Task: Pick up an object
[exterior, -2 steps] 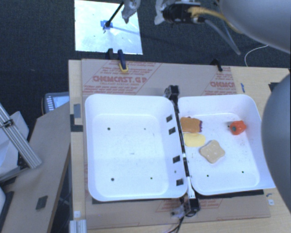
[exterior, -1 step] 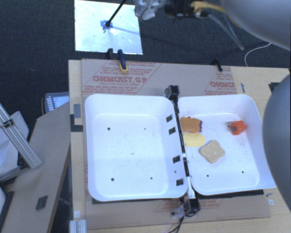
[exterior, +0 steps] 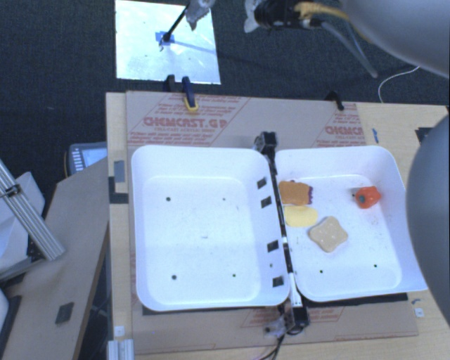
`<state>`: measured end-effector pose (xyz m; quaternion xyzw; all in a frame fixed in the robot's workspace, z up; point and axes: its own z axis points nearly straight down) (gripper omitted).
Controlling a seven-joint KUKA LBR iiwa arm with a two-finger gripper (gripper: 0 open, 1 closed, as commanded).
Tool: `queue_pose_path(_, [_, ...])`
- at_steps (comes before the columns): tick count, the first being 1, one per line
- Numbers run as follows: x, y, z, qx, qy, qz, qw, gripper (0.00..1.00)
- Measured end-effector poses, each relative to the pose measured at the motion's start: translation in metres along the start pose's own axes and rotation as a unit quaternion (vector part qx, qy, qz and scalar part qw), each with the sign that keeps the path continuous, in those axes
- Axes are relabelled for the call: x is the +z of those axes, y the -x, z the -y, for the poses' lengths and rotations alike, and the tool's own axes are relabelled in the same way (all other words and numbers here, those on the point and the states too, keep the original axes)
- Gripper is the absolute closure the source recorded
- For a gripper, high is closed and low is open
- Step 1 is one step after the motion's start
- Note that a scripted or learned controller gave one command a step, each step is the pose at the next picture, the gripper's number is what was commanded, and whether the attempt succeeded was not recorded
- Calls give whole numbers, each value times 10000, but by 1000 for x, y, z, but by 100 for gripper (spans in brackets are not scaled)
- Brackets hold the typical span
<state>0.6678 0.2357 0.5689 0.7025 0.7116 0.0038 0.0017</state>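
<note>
— Where's the gripper (exterior: 197, 10)?
— At the view's top edge; whether it's spread or closed, I cannot tell.
— And the objects?
— Well apart from it, lower and rightward, in the right bin (exterior: 390, 165): orange-brown piece (exterior: 294, 193), yellow slice (exterior: 301, 216), tan toast shape (exterior: 328, 234), red-orange item (exterior: 365, 197).

Bench (exterior: 116, 211): you see a pale wooden top, topped by a brown sheet (exterior: 232, 119) with red lettering (CHEMCAST).
Left bin (exterior: 140, 232): it sits on that sheet, touching its neighbour.
Right bin (exterior: 394, 267): it sits beside it, joined along the middle by black clips (exterior: 273, 246).
Far edge: a yellow-tipped clamp (exterior: 188, 95) grips the sheet.
</note>
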Motion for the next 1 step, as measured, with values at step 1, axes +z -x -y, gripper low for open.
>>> queue_pose_path(1, [-12,-1,0,-18,13,-4,10000,100])
